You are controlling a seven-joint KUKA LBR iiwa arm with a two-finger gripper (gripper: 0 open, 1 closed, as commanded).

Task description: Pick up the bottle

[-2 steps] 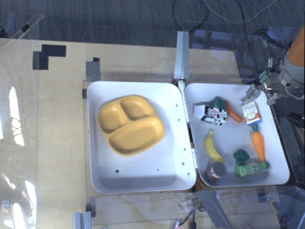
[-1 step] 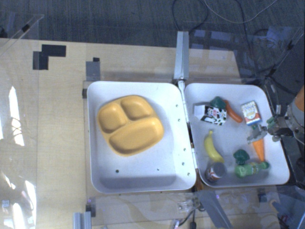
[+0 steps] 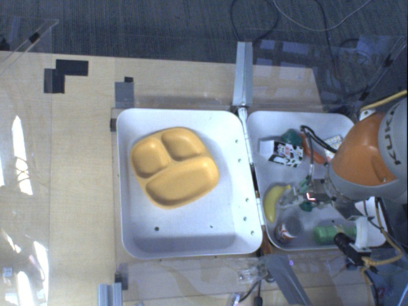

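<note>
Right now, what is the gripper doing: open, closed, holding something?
Gripper: down in the right bin, over the clear bottle beside the yellow item; open or shut cannot be told, and no hold is visible.

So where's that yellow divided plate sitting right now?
The yellow divided plate lies in the left bin, toward its upper-left part, across the divider from the right bin where the gripper is working.
</note>
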